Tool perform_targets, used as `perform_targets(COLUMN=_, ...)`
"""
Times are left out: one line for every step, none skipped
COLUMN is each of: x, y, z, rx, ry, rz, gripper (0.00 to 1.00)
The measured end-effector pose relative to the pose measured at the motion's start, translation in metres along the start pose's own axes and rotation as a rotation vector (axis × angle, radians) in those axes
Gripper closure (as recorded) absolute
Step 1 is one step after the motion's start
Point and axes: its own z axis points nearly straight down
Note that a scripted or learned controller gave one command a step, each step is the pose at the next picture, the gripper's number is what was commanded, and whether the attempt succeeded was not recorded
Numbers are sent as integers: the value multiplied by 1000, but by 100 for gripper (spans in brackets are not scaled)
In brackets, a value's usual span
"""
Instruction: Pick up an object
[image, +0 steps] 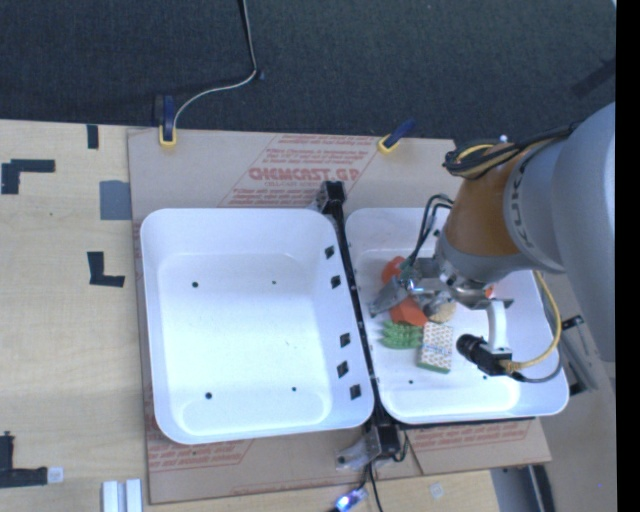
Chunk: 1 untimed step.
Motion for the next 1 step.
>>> perform_targets(x=-1, y=3, z=-14, rx=-8, ry=-1, rz=-1, gripper=100)
